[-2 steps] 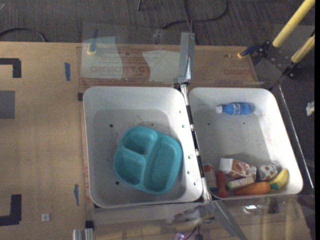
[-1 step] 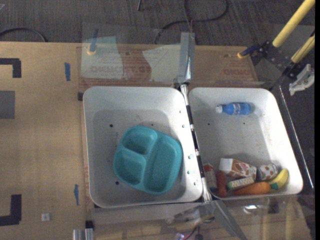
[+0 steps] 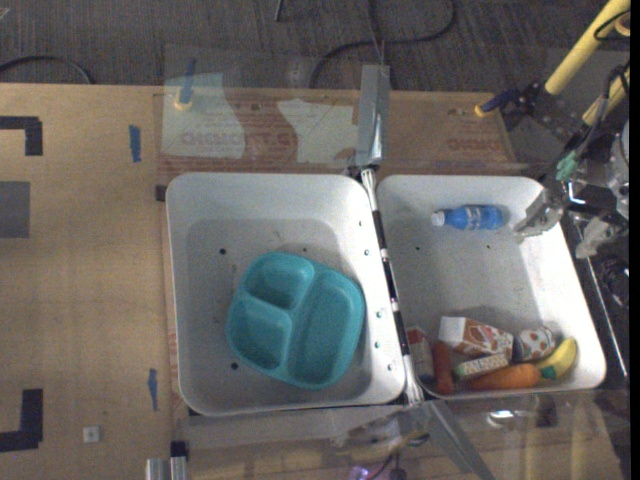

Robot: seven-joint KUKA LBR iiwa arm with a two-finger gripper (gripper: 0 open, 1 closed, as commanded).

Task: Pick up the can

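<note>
While the gripper [image 3: 540, 214] hung over the right bin's [image 3: 478, 184] far right rim, its spread impossible to tell, the apparent can [image 3: 535, 342] lay among clutter in that bin's near right corner, so the approach remained ahead.

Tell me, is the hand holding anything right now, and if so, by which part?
Nothing is held. The hand sits at the right bin's far right rim, with nothing between its tips; the blue bottle lies apart to its left.
</note>
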